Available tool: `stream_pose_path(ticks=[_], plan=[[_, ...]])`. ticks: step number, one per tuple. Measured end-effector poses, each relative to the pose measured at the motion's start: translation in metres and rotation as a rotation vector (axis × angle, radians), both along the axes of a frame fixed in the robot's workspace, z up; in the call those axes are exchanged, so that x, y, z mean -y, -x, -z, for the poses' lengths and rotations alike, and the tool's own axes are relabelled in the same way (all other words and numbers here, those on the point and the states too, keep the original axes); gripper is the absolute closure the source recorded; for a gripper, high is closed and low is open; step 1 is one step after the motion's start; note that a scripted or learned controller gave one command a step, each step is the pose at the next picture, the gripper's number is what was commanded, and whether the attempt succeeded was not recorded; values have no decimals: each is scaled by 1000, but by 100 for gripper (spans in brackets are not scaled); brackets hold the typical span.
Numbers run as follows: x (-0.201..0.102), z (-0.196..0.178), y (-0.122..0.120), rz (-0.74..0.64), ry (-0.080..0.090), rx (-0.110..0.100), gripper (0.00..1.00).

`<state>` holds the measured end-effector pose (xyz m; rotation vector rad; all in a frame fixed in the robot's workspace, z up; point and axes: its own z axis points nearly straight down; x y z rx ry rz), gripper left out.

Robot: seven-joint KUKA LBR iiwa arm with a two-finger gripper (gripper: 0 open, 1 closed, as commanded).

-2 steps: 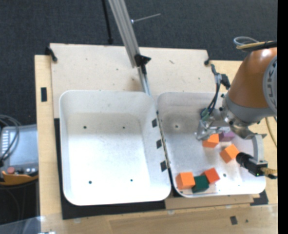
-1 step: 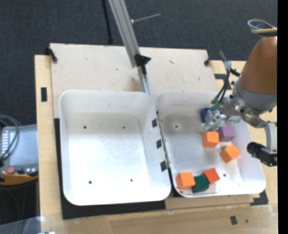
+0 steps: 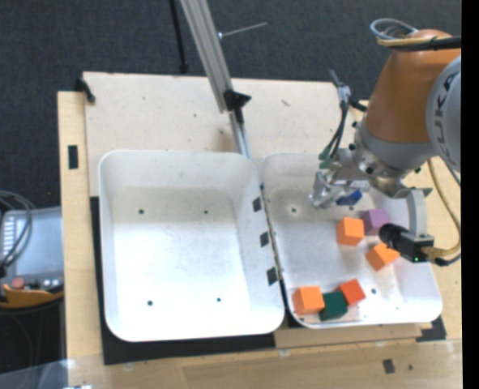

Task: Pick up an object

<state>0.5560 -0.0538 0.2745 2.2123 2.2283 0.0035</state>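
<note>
Nearest, along the front wall of the right bin: an orange block, a dark green block and a red-orange block, touching in a row, probably slid together against the rim. Further in, well apart from that cluster: a second orange cube just beside a pale purple block, and another orange piece next to a black fitting on the arm. Above these, hovering over the bin's rear half: the tool, with something blue close against it; whether gripped or merely lying beneath, impossible to tell, and width likewise unclear. Likely mid-attempt on a pick, with the loose blocks all to choose from. Left bin bare white with dark specks. Beyond, on the surface, a slanted aluminium rail. Only partial lettering readable, "UK" on the grey arm.
</note>
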Motion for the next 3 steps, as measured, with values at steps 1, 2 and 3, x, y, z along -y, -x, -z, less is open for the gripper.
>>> stream_pose_path(ticks=[1, 2, 3], plan=[[-37, 11, -30, 2, 2, -1, 100], [-83, 10, -55, 1, 1, 0, 100], [-126, 31, -76, 2, 1, -2, 100]])
